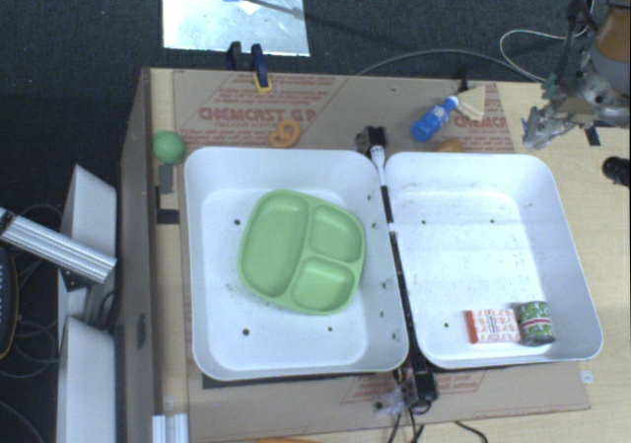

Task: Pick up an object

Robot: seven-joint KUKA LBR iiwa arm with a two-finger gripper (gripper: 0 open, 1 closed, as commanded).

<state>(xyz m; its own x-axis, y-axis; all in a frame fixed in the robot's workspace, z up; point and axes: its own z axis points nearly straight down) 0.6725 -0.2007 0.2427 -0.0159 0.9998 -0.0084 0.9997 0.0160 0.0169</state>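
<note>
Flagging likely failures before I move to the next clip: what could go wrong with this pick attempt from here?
The small red-and-white box and the green can sit touching, tight against the right bin's near wall, so fingers may strike the wall or grab both. The green divided plate in the left bin is wide and shallow, so it may offer little to pinch. The gripper is outside both bins.

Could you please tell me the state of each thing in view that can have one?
Green three-compartment plastic tray: flat, upright, in the left white bin.
Red-and-white packet: lying flat, right white bin, near corner.
Small green patterned can: on its side, touching the packet.
Gripper: outside the bins, holding nothing visible.
</note>
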